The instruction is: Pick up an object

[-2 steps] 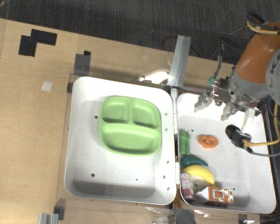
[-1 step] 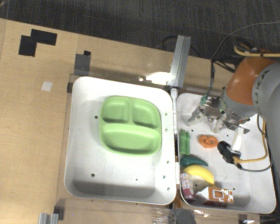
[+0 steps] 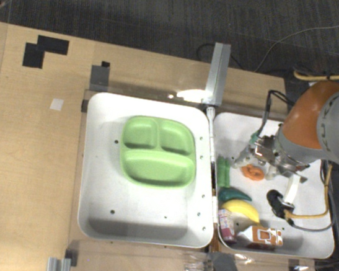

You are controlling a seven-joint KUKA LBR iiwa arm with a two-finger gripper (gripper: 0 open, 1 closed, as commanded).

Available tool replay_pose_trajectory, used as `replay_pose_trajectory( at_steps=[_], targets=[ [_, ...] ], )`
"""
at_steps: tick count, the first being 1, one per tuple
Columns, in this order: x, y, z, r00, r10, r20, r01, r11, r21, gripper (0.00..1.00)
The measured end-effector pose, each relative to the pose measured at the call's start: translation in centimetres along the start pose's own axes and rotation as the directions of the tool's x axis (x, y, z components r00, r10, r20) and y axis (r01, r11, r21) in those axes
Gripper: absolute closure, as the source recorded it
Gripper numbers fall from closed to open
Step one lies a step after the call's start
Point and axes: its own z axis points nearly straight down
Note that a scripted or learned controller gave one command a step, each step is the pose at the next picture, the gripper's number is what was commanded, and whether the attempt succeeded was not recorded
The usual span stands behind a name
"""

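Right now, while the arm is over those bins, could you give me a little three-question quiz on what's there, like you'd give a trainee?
1. True or false: the green divided plate lies in the left bin.
2. Multiple choice: the gripper hangs over which bin? A) the left bin B) the right bin C) neither, it is over the wooden bench.
3. Fill in: the small round thing just below the gripper is ____ in colour.

Key
1. True.
2. B. The arm reaches in from the right and its gripper sits above the right bin, near the yellow banana.
3. Orange: the small orange piece. Whether the gripper touches it cannot be told.
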Motion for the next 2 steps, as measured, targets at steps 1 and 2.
replay_pose_trajectory(
  at_steps=[1,2],
  targets=[
    [0.2,0.2,-1.2,1.000,0.001,-0.003,-0.001,1.000,-0.005,1.00],
    [8.1,2.3,-9.5,0.999,0.037,0.001,-0.037,0.999,0.008,1.00]
  ],
)
